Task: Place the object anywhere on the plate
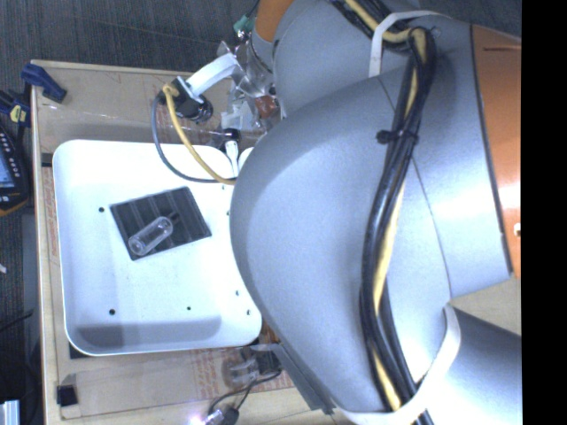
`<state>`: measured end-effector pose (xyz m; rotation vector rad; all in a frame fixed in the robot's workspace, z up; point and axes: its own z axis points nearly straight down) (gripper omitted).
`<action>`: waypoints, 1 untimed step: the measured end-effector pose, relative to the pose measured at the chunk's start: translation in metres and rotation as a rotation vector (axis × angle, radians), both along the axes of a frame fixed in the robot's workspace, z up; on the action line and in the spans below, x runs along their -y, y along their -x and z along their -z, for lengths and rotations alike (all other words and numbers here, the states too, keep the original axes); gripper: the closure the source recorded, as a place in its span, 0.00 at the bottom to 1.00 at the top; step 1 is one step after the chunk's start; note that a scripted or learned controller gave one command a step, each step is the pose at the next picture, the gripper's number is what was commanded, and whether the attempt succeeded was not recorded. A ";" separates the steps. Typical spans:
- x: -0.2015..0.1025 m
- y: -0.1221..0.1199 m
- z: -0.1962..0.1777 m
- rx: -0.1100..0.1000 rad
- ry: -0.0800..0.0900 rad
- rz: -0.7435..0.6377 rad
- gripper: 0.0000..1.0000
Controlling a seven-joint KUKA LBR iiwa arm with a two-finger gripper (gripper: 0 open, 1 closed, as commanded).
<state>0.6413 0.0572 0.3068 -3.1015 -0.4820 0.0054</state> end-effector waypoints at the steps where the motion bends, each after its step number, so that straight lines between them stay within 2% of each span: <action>1: -0.006 0.001 -0.007 -0.010 -0.002 -0.016 1.00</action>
